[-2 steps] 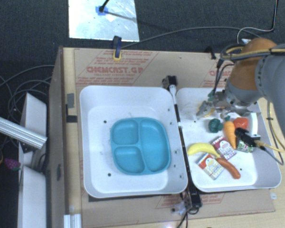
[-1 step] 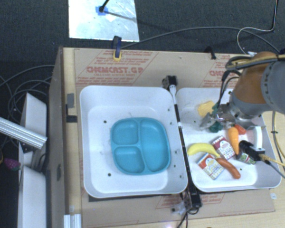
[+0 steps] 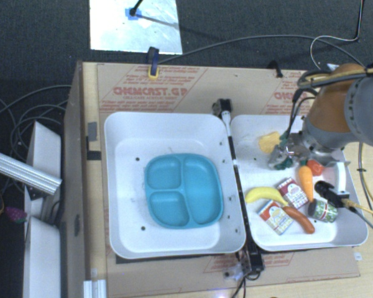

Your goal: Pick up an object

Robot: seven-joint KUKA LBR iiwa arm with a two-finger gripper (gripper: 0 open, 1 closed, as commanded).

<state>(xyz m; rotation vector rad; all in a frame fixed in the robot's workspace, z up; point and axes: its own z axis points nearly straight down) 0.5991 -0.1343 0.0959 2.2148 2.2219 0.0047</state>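
My gripper point(image 3: 281, 159) was down in the right bin point(image 3: 351, 238), toward its far left part, just beside a yellow object point(image 3: 268, 141) that lay near the bin's far wall; I could not tell from this slanted view how the tool stood or whether anything sat in it, and it looked bare of any catch. The candidates were bunched in the near half of that bin: a carrot point(image 3: 305, 180) just to the right of my tool, a banana point(image 3: 265, 194) by the left wall, two small boxes point(image 3: 291, 192) and point(image 3: 273, 216), a sausage point(image 3: 299, 219) and a can point(image 3: 323, 210) toward the near right corner. The left bin point(image 3: 127, 129) carried only a blue divided plate point(image 3: 184, 189). I judged the yellow object the best target, since it lay apart from the clutter; doing it well meant centring over it, dropping straight down, and closing before lifting, rather than scraping the carrot.
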